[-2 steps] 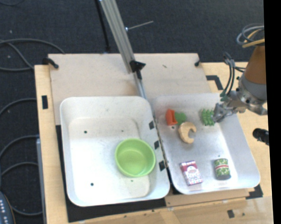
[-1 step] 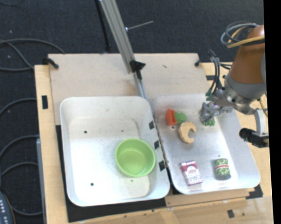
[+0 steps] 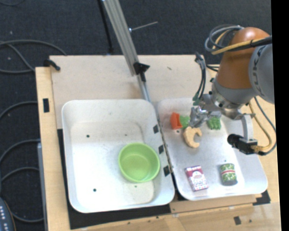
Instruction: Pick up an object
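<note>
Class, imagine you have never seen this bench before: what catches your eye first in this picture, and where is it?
The bright green bowl stands out in the left bin. Next comes the arm's orange band at the upper right, with the gripper low over the right bin near a tan curved piece and an orange block. A red box and green can lie nearer the front.

Honestly nothing here is readable. The small red and white packet (image 3: 197, 178) in the right bin (image 3: 255, 179) has some kind of printed label on its face, but it's way too small and blurry to make out. Same deal with the green can (image 3: 228, 174) next to it: there's a label with light markings, but no legible letters or numbers.
</note>
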{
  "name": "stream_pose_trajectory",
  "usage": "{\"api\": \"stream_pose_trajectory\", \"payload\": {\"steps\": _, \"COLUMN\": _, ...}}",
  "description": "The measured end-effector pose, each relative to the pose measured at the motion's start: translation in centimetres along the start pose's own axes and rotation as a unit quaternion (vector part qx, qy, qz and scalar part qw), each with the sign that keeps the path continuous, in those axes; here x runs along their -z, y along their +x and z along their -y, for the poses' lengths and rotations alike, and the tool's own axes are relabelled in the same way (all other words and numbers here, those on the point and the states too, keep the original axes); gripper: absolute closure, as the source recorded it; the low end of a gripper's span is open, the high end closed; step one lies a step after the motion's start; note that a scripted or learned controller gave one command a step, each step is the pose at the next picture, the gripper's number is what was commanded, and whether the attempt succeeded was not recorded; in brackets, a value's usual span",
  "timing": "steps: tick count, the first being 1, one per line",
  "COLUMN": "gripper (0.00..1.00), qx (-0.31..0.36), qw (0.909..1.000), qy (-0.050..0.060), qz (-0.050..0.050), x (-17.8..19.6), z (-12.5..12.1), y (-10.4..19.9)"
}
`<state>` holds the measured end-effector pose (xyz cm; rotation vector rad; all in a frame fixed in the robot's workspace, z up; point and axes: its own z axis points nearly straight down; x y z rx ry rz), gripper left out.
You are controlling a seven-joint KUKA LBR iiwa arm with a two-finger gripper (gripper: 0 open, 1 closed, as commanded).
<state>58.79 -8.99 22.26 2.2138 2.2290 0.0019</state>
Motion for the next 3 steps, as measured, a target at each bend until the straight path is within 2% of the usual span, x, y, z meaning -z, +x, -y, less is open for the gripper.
{"api": "stream_pose_trajectory", "payload": {"steps": 1, "gripper": 1.0, "qx": -0.002, "qw": 1.0, "qy": 0.0, "qz": 0.0, "x": -0.6, "z": -0.1, "y": 5.3}}
{"api": "stream_pose_trajectory", "payload": {"steps": 3, "gripper": 1.0, "qx": 0.001, "qw": 1.0, "qy": 0.0, "qz": -0.001, "x": 1.2, "z": 0.5, "y": 14.5}}
